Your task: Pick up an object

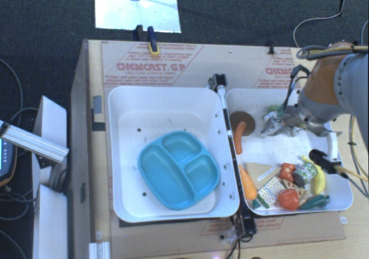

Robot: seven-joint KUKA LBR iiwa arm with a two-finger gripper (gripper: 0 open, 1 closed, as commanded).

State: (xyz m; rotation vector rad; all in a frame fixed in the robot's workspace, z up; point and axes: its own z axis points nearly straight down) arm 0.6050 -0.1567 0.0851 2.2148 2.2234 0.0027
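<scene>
Arm (337,87) comes in from the right, grey with the orange band, end effector (275,124) low in the back part of the right bin (345,197). Metal fingers look slightly apart with nothing between them, though the blur makes that hard to confirm.

Just to the left of the end effector sits a brown round thing (242,119), near but not touching as far as I can see. Below that, an orange sausage-like piece (238,137) lies along the bin's left wall.

Well in front of the end effector, at the near end of the same bin, the toy food is heaped: carrot (247,183) on the left side, pale wedge (260,169) beside it, red tomato (289,199), red pepper (286,172), yellow banana (317,177) on the right, green piece (315,201) at the front edge. Small items among them too blurred to name.

Far left of the end effector, the left bin (130,136) holds a blue divided plate (179,169), lying flat, three compartments.

Both bins sit side by side on the desk (173,62), cardboard sheet under them.
</scene>
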